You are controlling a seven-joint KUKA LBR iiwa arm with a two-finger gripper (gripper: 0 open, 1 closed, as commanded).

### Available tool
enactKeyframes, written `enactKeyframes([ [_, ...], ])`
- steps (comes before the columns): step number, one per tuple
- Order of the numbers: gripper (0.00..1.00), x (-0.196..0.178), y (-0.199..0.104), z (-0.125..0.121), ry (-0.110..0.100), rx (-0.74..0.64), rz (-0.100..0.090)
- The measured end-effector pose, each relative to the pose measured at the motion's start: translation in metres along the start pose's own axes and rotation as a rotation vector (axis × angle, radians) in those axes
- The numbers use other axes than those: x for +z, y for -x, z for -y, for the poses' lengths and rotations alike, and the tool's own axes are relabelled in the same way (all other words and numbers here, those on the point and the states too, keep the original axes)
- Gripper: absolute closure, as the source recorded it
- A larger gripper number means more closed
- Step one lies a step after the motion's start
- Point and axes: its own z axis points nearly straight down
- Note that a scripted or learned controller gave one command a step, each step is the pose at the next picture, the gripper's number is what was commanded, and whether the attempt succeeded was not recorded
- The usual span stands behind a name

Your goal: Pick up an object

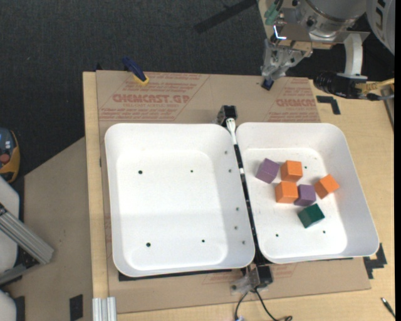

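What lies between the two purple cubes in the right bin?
In the camera view, two orange cubes: one beside the upper purple cube, the other touching the lower purple cube, in the right bin.

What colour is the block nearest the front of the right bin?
Dark green, seen in the camera view.

The arm [332, 15] has a rounded grey metal body with a shiny surface. At its end sits the gripper [274, 70], a small dark and silver assembly of narrow metal parts. Thin cables, one of them greenish, run along its upper part, and a small bluish light shows there.
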Motion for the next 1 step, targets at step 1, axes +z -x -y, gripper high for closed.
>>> enactKeyframes([
  [1,1.00,-0.0018,0.0867,0.0141,-0.018,0.013,0.006],
])
